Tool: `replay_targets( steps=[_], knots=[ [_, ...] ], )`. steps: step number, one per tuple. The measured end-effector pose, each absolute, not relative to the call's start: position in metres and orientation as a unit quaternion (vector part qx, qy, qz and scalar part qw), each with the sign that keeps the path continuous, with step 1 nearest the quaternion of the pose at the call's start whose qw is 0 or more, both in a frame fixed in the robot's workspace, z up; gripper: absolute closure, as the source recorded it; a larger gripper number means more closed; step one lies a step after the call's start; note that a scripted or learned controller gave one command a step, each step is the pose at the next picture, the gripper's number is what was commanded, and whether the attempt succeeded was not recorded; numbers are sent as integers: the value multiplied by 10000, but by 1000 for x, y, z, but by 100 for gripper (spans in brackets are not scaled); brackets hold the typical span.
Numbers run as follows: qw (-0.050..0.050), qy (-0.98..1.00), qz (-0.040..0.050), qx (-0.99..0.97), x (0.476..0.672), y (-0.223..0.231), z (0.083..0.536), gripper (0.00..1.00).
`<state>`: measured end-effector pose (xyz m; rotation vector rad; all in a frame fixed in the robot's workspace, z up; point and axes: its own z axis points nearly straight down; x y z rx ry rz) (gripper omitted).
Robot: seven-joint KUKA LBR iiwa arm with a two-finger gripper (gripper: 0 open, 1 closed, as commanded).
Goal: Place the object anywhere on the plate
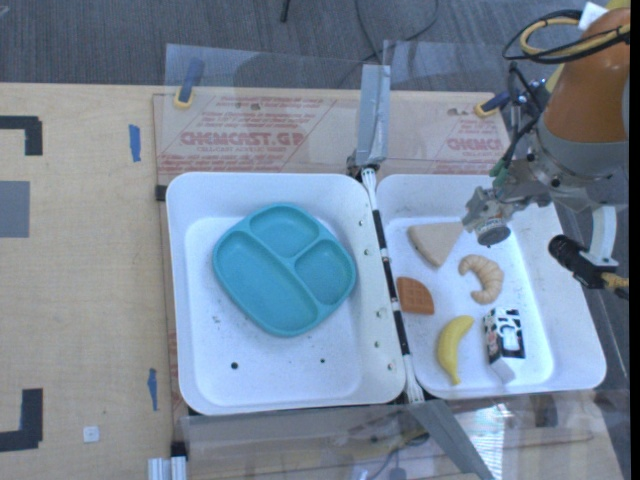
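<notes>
The end effector [487,218] hung over the right bin [580,368], beside the bread wedge [432,241]; whether it was open could not be told. The plate [284,268] sat in the left bin [200,368].

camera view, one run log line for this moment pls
plate: left bin, bare | gripper: above right bin, near wedge | croissant, banana: right bin | placed: none

Plate [285,268] unobstructed w/ open bin floor around; right bin [578,363] crowded: wedge [433,242], croissant [485,277], banana [454,346].
</notes>
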<state>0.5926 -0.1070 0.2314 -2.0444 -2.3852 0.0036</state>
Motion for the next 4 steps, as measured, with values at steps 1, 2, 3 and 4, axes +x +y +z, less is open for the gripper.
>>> replay_targets(
  steps=[1,2,3,4],
  knots=[
    [16,-8468,6,-5319,593,-48,184,100],
    [-16,-8762,-5,-4820,618,25,184,100],
    [-17,-9018,-8,-4322,611,102,185,100],
    [-17,-9017,-8,-4324,612,101,185,0]
  ],
)
